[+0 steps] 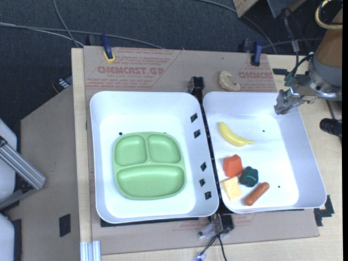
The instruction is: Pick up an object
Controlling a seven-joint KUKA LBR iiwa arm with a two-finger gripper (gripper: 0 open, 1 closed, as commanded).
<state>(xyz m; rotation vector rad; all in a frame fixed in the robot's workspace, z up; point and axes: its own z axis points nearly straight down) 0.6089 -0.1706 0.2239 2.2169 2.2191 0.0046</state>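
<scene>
Dark grey carpet lies around the bench, with thin cables trailing across it at the far left. On the bench, a brown board [163,64] printed with red lettering bears the two white bins side by side, and two small clamps hold the board's far edge.

From the camera view, the left bin [103,113] holds a green divided plate [149,165], lying flat with its two small compartments on the far side and its one long compartment on the near side. A row of small black clips runs down the seam between the bins.

The right bin [293,156] holds five toy foods. A yellow banana [234,135] lies towards the far left of this bin, apart from the others. Nearer, a red-orange block [232,165] sits just beside a dark teal piece [249,176]. A pale yellow cheese wedge [231,188] lies at the near left, close to the red-orange block, and a reddish-brown sausage [256,194] lies slantwise just near of the teal piece. Beyond the far rim, on the board, rests a small tan object [229,80].

The gripper [284,103] hangs over the far right edge of the right bin, well apart from all the toys, with nothing seen between its tips; whether it is released or clenched I cannot tell.
</scene>
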